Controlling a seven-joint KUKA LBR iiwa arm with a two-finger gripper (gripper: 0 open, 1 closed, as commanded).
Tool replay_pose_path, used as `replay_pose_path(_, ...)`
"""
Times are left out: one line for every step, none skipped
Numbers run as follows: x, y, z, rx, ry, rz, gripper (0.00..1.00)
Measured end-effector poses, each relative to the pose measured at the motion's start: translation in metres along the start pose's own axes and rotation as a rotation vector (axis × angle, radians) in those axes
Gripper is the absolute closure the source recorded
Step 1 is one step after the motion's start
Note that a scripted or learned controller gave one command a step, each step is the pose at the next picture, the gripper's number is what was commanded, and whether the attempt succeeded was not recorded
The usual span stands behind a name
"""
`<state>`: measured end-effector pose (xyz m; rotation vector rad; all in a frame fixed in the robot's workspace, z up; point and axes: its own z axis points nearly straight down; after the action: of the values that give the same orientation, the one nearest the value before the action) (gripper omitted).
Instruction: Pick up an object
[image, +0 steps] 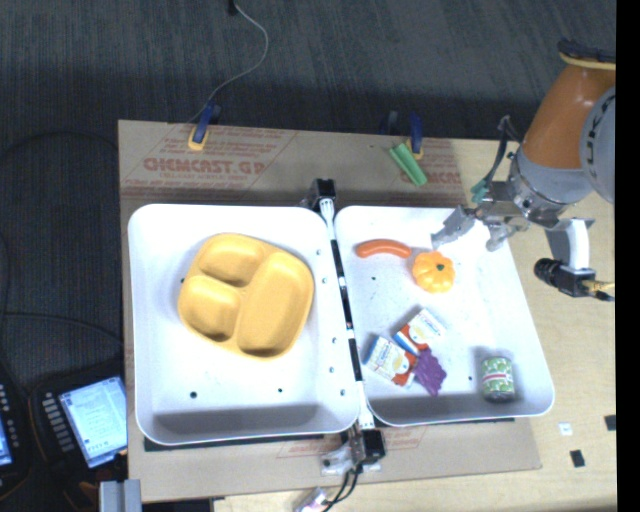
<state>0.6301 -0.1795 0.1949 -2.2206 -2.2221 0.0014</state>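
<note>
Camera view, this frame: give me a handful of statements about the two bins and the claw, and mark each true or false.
1. The yellow compartment tray lies in the left bin. True.
2. The small pumpkin sits in the left bin. False: it is in the right bin, beside the orange sausage.
3. The claw hangs over the far part of the right bin with nothing between its fingers. True.
4. The green can stands at the right bin's far left corner. False: it is near the bin's near right corner.
5. The purple grapes lie next to the small cartons. True.
</note>
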Motion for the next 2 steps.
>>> replay_pose_path(0.0494, -0.0127, 0.0904, -0.002, -0.001, 0.0, 0.0)
replay_pose_path(0.0498, -0.0129, 0.081, -0.001, 0.0, 0.0, 1.0)
